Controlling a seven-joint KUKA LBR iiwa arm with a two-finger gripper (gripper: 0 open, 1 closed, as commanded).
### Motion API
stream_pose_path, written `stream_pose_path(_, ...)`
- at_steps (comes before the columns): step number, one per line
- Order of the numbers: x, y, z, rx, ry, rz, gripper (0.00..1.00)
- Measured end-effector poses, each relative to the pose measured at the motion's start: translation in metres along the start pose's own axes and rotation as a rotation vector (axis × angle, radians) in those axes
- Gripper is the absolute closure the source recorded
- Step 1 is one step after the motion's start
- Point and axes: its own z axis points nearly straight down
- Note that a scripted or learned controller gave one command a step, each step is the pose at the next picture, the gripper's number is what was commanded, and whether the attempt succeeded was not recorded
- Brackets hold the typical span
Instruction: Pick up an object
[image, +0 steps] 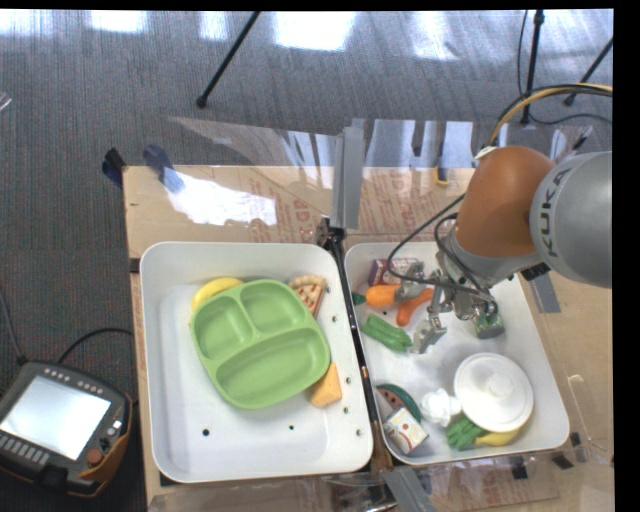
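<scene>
Altogether two bins (165, 300), one green tray (260, 345)

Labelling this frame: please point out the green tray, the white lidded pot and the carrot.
green tray (262, 345), camera view, centre divider.
white lidded pot (492, 390), camera view, lid top.
carrot (382, 295), camera view, orange body.

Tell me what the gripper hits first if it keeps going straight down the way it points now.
Most likely the white floor of the right bin, in the bare patch beside the green toy. The gripper points down there, though depth is hard to judge from this slanted view.
</scene>
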Motion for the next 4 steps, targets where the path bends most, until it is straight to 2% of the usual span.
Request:
stream_pose_path(1,0.000,0.011,0.003,0.006,0.009,0.135,0.00)
stream_pose_path(2,0.003,0.013,0.004,0.000,0.010,0.210,0.00)
stream_pose_path(3,-0.008,0.017,0.007,-0.002,0.012,0.299,0.00)
stream_pose_path(4,-0.012,0.021,-0.004,-0.007,-0.003,0.291,1.00)
